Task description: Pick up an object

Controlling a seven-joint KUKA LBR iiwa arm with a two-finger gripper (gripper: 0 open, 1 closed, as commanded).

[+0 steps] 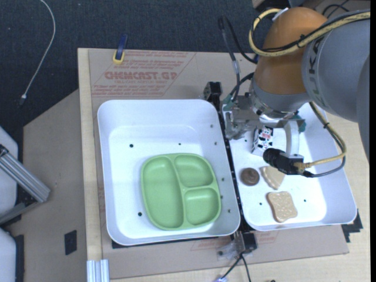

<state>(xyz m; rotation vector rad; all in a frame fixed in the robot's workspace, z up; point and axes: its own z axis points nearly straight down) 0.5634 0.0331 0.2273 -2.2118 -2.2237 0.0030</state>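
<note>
In the right bin (329,211) lie a round brown cookie-like piece (250,176), a pale tan wedge (272,177) and a toast-shaped slice (282,206). A small white item with red and black markings (264,138) rests at the back of that bin, under the wrist. My gripper (261,135) hangs over the back left part of the right bin, above the white item and behind the food pieces. The arm's orange band and grey body cover the bin's far side.
The left bin (117,122) holds a green three-compartment tray (179,190). A black cable with a yellow lead (305,166) drapes across the right bin. The bins sit on a cardboard sheet (147,69) with a yellow-and-blue clip (120,50) at its back.
</note>
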